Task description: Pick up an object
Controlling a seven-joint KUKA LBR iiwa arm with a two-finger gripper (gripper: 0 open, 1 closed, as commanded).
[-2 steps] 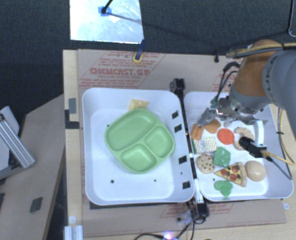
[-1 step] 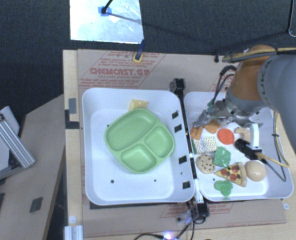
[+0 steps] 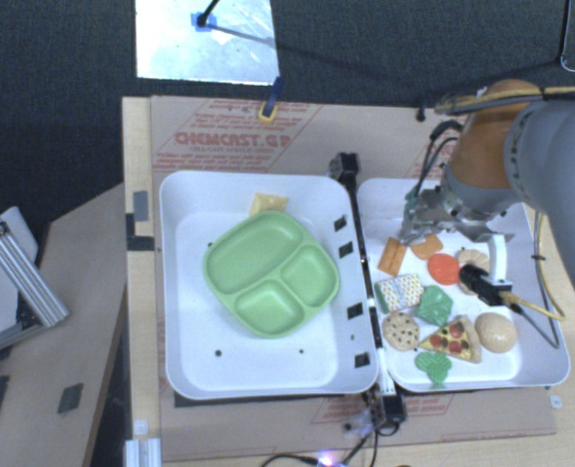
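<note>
The end effector (image 3: 415, 224), its grip state impossible to tell, hung just above the orange block (image 3: 392, 256); a centred, vertical descent seemed advisable.

The arm (image 3: 535, 154) runs off the right edge and hides part of the right bin's (image 3: 550, 358) far rim.

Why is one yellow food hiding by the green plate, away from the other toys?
That stands out: a small yellow piece lies in the left bin, tucked beside the green divided plate's far edge. The other toy foods crowd the right bin, under the claw.
</note>
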